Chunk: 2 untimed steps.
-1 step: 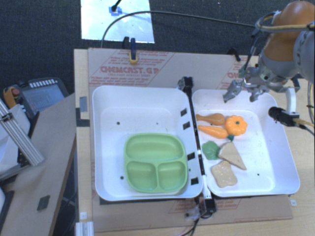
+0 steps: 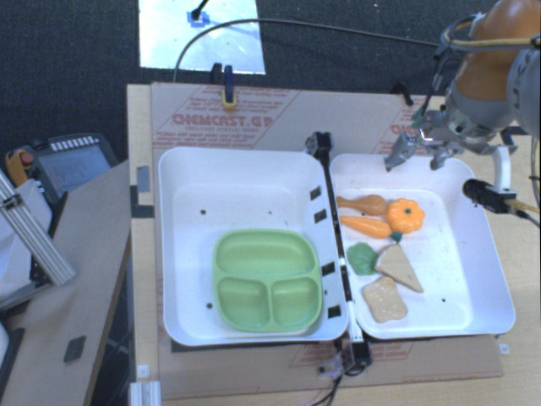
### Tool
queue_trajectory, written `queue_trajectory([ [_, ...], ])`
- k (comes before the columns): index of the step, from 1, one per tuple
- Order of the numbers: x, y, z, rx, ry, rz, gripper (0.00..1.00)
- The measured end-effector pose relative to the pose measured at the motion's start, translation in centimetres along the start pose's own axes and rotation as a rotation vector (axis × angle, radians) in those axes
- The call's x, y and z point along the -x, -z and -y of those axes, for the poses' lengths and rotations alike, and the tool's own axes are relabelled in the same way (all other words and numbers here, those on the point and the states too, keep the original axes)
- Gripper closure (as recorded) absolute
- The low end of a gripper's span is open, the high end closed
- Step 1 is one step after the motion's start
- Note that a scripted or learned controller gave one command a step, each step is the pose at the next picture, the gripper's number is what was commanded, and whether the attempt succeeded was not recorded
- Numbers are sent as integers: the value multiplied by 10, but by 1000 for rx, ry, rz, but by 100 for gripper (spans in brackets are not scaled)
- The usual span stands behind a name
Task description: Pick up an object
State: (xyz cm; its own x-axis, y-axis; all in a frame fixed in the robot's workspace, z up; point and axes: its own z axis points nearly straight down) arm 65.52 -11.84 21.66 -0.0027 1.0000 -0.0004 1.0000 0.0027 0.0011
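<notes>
Nothing is picked yet: the pincer [image 2: 416, 152] hangs with fingers apart and bare above the right bin's [image 2: 486, 252] far edge, while the pumpkin [image 2: 406, 216] and carrot [image 2: 365, 225] lie below it, untouched

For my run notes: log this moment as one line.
gripper: open, above right bin's far edge | holding: nothing | toy food: in right bin | green tray: left bin
</notes>
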Motion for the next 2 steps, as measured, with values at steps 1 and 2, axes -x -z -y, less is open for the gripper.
queue_trajectory([
  [1, 4, -43, 4, -1, -2, 0, 0],
  [2, -3, -88, 9, -3, 0, -1, 0],
])
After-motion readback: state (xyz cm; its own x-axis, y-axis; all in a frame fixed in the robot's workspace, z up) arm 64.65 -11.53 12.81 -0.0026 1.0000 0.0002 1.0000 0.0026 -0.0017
